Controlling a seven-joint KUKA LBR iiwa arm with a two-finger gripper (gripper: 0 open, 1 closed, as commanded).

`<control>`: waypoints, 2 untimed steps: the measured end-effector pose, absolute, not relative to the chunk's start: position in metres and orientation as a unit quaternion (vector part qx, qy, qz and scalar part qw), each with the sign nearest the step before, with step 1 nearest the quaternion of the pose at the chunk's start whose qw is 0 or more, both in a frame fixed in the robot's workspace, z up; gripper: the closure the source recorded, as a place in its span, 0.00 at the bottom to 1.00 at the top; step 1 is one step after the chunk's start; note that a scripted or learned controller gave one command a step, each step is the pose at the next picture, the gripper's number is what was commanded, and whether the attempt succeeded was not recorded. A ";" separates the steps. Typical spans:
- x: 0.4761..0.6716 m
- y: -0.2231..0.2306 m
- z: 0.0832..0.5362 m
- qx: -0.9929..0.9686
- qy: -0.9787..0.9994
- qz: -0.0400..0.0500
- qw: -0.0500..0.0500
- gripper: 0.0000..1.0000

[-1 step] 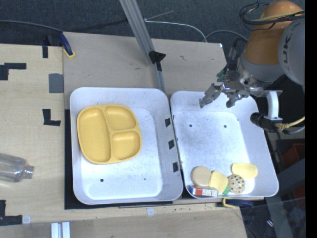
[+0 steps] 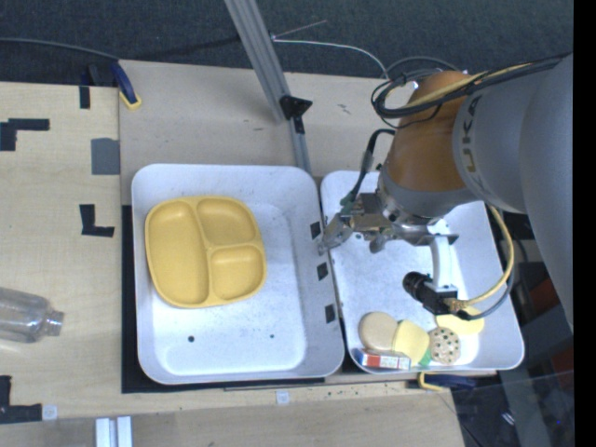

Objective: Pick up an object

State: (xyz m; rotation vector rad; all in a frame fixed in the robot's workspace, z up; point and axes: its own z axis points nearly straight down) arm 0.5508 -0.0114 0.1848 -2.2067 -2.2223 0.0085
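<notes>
Arm (image 2: 503, 128): cut off by the frame's edge at 3 o'clock; its wrist covers the upper part of the right bin (image 2: 349, 277).
Gripper (image 2: 372, 231): finger positions too dark and small to make out.
Clear bottle (image 2: 26, 317): cut off by the edge at 9 o'clock.
Small items at the right bin's 6 o'clock corner, a tan round piece (image 2: 378, 329) and a dotted disc (image 2: 446, 345): too small to identify.
</notes>
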 end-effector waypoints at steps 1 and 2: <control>0.510 0.055 0.140 -0.712 -0.702 0.004 -0.008 0.00; 0.501 0.050 0.191 -0.707 -0.707 -0.001 0.000 0.00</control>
